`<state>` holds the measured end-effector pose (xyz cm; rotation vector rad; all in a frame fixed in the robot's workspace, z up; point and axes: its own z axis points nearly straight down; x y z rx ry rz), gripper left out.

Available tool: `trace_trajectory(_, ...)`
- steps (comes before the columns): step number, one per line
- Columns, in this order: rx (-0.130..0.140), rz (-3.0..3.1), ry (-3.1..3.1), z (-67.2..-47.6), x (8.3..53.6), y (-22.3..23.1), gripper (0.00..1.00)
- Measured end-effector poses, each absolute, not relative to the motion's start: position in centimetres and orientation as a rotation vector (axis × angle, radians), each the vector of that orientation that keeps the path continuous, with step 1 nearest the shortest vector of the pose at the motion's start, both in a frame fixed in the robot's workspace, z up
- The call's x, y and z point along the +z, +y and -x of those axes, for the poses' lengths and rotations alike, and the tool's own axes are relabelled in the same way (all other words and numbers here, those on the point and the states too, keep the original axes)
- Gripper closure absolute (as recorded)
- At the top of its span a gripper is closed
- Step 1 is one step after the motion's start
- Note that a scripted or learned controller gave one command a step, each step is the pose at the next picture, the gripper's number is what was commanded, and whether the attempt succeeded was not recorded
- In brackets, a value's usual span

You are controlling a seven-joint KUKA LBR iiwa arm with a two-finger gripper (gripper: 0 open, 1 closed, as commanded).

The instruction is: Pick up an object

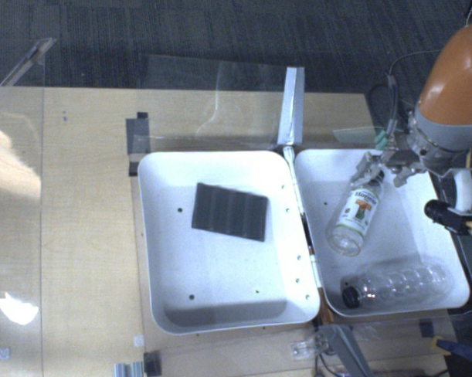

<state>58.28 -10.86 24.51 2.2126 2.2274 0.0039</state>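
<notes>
A small clear bottle (pixel 353 216) with a white and green label lies tilted in the right bin (pixel 322 185), its cap end pointing up and right. My gripper (pixel 381 173) hangs over that cap end at the bin's far right, open, with its fingers spread just above the bottle's top. Nothing is held between them. A larger clear plastic bottle (pixel 394 283) with a black cap lies on its side along the right bin's front wall. A dark grey ribbed rectangular pad (pixel 230 211) lies flat in the left bin (pixel 165 248).
The arm's orange band (pixel 452 72) and grey wrist stand over the right bin's far right corner, with black cables beside them. A metal divider post (pixel 290 105) rises behind the joint between the bins. Wooden bench surrounds both bins.
</notes>
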Motion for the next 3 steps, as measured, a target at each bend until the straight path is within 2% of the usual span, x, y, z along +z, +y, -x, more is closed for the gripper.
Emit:
trace_trajectory(1, 0.002, -2.201, 2.239, -60.0, 14.3, -16.1, 0.00)
trace_trajectory(2, 0.008, -2.109, 2.314, -59.4, 8.9, -18.0, 0.00)
trace_trajectory(3, 0.013, -2.106, 2.313, -59.6, 10.0, -17.9, 1.00)
